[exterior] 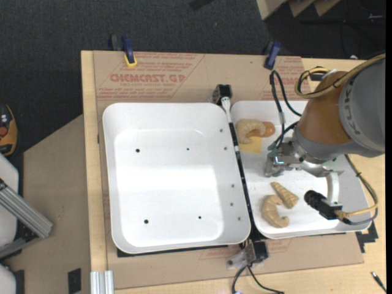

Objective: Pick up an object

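Note:
In the right bin [306,226] lie several pastry-like pieces. A tan croissant [255,128] sits near the far left corner, with a pale yellow block [250,144] just in front of it. Two more tan pieces lie toward the front: a wedge-shaped one [285,195] and a curved one [273,212]. My gripper [274,166] hangs low over the middle of this bin, between the yellow block and the wedge piece, under the orange wrist band. I see nothing between its fingers.
The left bin [122,127] is a shallow white tray with a few small dark holes. Both bins rest on a brown board clamped at its far edge by blue clamps [127,48]. A black divider strip [237,164] runs between the bins.

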`<state>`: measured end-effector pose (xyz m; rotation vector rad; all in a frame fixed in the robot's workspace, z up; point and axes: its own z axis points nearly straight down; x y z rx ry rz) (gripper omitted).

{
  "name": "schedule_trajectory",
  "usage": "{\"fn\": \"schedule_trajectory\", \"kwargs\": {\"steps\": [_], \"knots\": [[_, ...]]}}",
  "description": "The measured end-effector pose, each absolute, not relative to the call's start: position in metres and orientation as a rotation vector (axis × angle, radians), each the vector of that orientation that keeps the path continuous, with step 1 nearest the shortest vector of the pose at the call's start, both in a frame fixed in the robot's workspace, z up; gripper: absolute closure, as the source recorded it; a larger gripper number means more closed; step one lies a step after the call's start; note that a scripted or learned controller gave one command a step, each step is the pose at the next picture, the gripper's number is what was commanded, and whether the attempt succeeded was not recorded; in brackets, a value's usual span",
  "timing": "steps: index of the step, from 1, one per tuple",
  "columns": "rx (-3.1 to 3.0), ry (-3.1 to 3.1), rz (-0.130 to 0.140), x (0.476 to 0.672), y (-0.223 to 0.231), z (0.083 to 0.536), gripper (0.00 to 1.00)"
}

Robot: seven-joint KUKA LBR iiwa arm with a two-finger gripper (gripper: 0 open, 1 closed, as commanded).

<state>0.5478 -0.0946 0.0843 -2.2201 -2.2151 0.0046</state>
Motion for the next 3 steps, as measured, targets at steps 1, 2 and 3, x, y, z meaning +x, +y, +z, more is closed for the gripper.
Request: {"fn": "schedule_trajectory", "kwargs": {"steps": [1, 2, 3], "knots": [[-2.218, -2.238, -0.018, 0.582, -0.028, 0.192, 1.0], [-2.22, -2.236, -0.017, 0.63, 0.019, 0.274, 1.0], [-2.215, -2.229, -0.004, 0.668, 0.079, 0.223, 1.0]]}}
